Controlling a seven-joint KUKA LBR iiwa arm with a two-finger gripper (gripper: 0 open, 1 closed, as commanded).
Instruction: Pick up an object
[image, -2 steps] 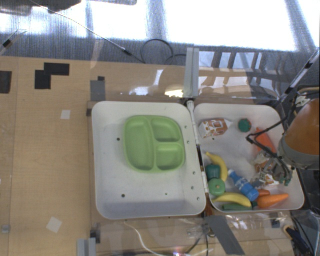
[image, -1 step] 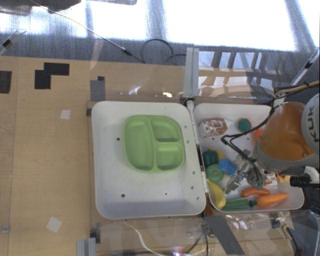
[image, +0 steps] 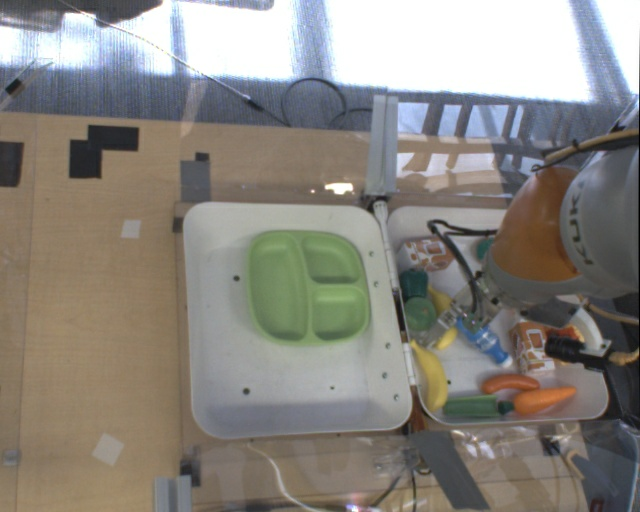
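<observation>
A green divided plate (image: 306, 287) sits in the left white bin (image: 215, 390), toward its far side. Far off, a black cable (image: 313, 100) loops on the grey floor, and black squares (image: 103, 148) mark the wooden bench (image: 90, 330) at far left.

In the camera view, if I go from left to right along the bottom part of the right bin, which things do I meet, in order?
banana → dark green vegetable → red sausage → orange carrot
</observation>
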